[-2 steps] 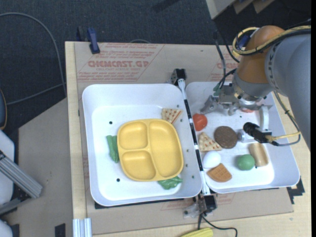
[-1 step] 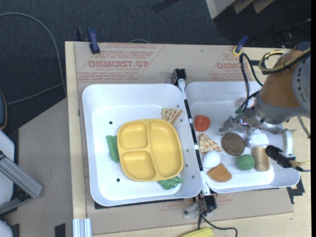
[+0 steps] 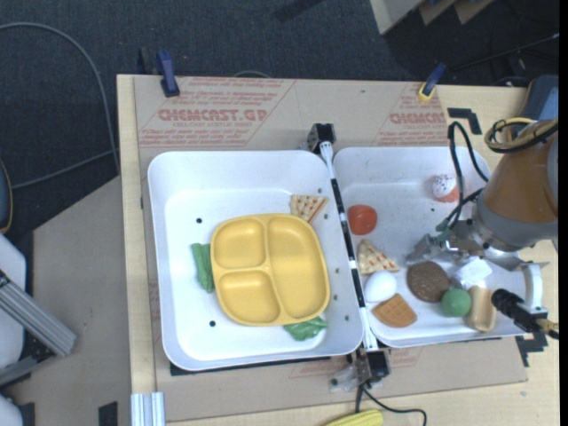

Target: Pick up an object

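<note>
- Your bench (image 3: 266,105) is a pale board with red lettering, over dark carpet (image 3: 222,16).
- Two blue clamps (image 3: 166,71) grip its far edge.
- The left bin (image 3: 177,238) holds a yellow tray (image 3: 269,267).
- The jaws (image 3: 437,245) sit low in the right bin (image 3: 399,171), just beside the brown disc (image 3: 429,280); you cannot tell their opening.

The right bin (image 3: 399,171) held the loose toy foods. A red round piece (image 3: 361,218) lay at its nine o'clock edge. Toward six o'clock sat a waffle wedge (image 3: 375,259), a white egg (image 3: 382,286) and an orange cookie (image 3: 395,311). A brown patty (image 3: 429,280) lay flat near the centre, a green ball (image 3: 456,302) just beside it at four o'clock.
</note>
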`<state>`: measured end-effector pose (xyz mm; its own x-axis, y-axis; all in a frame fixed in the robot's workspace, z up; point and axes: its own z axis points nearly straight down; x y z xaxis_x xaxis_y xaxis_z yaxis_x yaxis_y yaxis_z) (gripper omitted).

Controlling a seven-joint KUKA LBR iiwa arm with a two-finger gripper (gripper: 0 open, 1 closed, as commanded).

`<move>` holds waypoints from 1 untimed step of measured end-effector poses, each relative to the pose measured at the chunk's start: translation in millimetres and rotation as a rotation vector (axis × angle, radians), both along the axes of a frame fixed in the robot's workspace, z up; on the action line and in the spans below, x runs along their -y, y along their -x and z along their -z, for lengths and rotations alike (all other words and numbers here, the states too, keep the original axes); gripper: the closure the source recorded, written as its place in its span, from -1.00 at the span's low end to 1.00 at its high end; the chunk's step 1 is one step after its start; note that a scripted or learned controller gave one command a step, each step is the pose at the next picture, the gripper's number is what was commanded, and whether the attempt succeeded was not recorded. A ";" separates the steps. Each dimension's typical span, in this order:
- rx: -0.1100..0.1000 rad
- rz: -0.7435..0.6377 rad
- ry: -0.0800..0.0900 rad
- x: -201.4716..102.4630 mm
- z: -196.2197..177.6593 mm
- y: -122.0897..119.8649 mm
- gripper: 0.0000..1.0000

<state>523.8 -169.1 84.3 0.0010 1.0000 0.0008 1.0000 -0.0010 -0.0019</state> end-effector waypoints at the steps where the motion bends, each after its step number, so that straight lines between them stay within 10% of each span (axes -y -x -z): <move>1: 0.000 -0.002 -0.001 -54.2 0.2 31.5 -1.00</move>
